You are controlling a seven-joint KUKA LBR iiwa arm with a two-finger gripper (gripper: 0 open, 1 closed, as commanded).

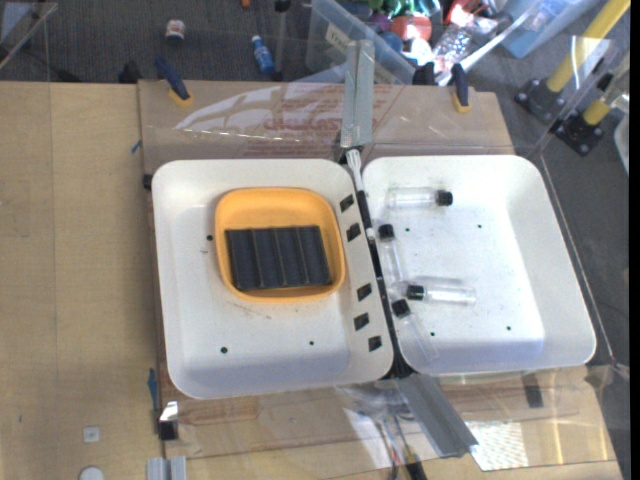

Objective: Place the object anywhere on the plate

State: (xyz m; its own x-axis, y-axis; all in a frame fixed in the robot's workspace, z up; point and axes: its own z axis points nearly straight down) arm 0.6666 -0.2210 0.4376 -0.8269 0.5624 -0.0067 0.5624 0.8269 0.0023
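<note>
**Item 1. Gripper.** Whether it is apart, together or clamped on anything cannot be told. The arm's reach comes from the right of the bench, so places below are given from that side.

**Item 2. Plate** [232, 213]. Orange, squarish with rounded corners. It lies flat in the far bin [190, 348], the one across the divider from the arm's side, a little toward the back. Its raised rim probably keeps things from sliding off.

**Item 3. Block** [278, 258]. Dark grey, rectangular, ridged along its top. It rests flat on the plate and inside the rim, slightly toward the plate's front edge. If this is the task's object, the placing looks done: its whole outline sits on orange and nothing else touches it.

**Item 4. Near bin** [520, 318]. This is the bin on the arm's side. It holds clear tubes with black caps.
- One tube [420, 199] lies toward the back.
- Another tube [440, 293] lies nearer the middle.
- More tubes seem to lie along the divider, but they are hard to make out.

All the tubes lie on their sides, as loose round things settle, well apart from the plate.

**Item 5. Divider clips** [360, 293]. Small and black, set in a row between the bins, probably to hold the two rims together.
</note>
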